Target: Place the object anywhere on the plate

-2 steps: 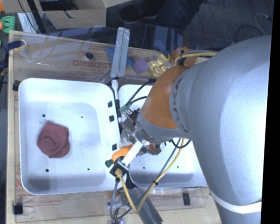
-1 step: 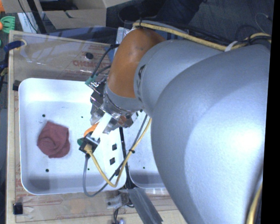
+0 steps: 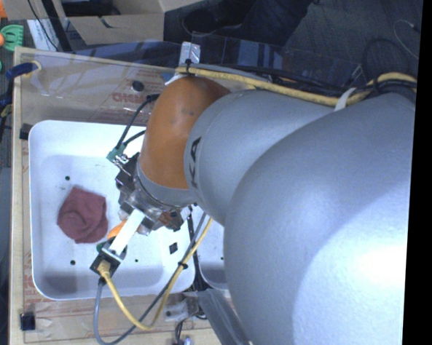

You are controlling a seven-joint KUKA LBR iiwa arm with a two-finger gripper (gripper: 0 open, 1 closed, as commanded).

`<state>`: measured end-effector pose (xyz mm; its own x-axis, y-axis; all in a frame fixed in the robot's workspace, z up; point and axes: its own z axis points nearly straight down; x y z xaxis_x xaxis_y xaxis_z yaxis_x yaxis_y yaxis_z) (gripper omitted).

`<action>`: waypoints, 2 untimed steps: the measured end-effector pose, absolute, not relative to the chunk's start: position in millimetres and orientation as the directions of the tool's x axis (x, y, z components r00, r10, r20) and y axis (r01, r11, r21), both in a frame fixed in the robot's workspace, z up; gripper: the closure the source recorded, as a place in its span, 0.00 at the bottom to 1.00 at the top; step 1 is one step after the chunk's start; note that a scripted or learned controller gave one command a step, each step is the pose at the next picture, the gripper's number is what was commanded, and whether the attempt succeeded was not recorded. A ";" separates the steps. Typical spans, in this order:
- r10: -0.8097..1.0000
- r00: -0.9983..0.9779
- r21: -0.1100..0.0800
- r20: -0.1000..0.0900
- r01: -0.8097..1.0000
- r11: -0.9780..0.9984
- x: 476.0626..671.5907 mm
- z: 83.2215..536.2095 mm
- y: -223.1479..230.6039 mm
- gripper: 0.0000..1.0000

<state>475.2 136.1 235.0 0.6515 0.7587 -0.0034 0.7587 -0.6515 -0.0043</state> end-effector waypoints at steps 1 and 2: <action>0.812 0.583 -0.006 -0.003 0.812 -0.583 517.9 197.2 79.5 1.00; 0.739 0.674 -0.003 -0.002 0.739 -0.674 554.4 202.6 8.8 1.00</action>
